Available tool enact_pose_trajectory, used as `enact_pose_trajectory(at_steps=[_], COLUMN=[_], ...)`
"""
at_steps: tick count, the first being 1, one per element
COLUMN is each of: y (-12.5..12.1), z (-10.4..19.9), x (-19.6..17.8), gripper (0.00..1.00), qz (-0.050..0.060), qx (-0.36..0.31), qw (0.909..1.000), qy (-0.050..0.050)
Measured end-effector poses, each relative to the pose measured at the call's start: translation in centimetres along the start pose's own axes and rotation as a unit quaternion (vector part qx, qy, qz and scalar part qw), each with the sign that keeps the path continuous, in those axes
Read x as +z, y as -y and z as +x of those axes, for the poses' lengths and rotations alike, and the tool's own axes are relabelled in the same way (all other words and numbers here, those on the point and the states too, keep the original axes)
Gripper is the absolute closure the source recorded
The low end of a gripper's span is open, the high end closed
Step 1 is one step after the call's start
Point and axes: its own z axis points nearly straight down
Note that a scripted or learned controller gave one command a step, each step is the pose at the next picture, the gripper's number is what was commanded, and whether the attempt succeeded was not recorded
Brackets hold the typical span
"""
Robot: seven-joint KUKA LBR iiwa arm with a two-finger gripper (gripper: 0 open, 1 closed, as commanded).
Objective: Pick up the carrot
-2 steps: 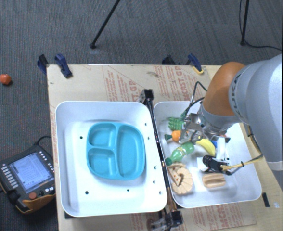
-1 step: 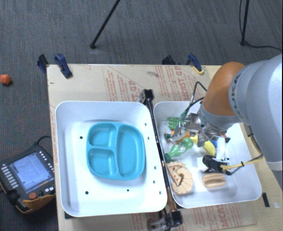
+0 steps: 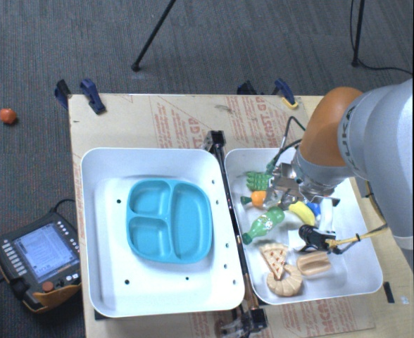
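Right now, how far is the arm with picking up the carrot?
Done: the arm has reached into the right bin, and its gripper is low beside the carrot. In hand: nothing visibly; the carrot lies on the bin floor by the green bottle and banana. Left: grasp it and lift it.

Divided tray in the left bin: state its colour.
The divided tray is light blue, seen in the camera view.
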Motion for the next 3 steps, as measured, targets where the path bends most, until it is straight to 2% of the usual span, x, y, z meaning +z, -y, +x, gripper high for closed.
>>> enact_pose_trajectory(at_steps=[1, 2, 3], y=[0.0, -1.7, -1.7], z=[0.0, 0.8, 0.7], x=[0.0, 2.0, 1.0], gripper=[0.00, 0.00, 1.00], qz=[0.000, -0.001, 0.000], qx=[0.000, -0.015, -0.014], qw=[1.0000, 0.9999, 0.9999], qy=[0.000, 0.001, 0.000])
